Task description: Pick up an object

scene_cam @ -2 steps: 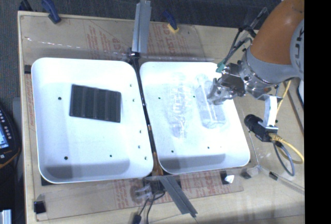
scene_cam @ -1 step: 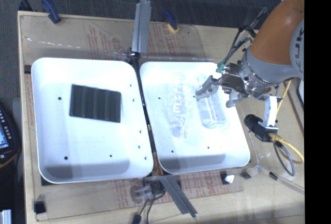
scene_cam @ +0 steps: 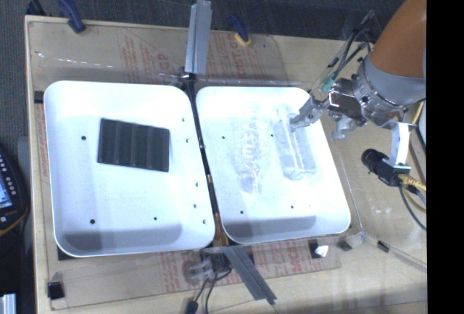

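— 2 bins sat on my feed, side by side on the bench [scene_cam: 51, 73]. The left bin [scene_cam: 65, 218] held a dark ribbed rectangular pad [scene_cam: 133, 145], lying flat in the upper-left part of the floor.

— And the right one?

— The right bin [scene_cam: 333, 215] held a clear plastic object [scene_cam: 294, 149], long and roughly bottle-shaped, lying on its side toward the right half. Beside it, nearer the middle, I saw a second transparent shape [scene_cam: 248, 149], but it was too faint against the white for me to name.

— Where was the arm?

— The arm [scene_cam: 399, 37] came in from the right, its orange band at the top right corner. The gripper [scene_cam: 303, 117] hung at the right bin's upper-right rim, at the top end of the clear object.

— Fingers apart or together?

— I could not tell; they were small and blurred against the plastic. I could not see the object between them either, so I would not call it held.

— Anything else?

— Blue clamps [scene_cam: 71, 15] on the bench's far edge, and a grey metal bar [scene_cam: 198, 37] standing above the seam between the bins.
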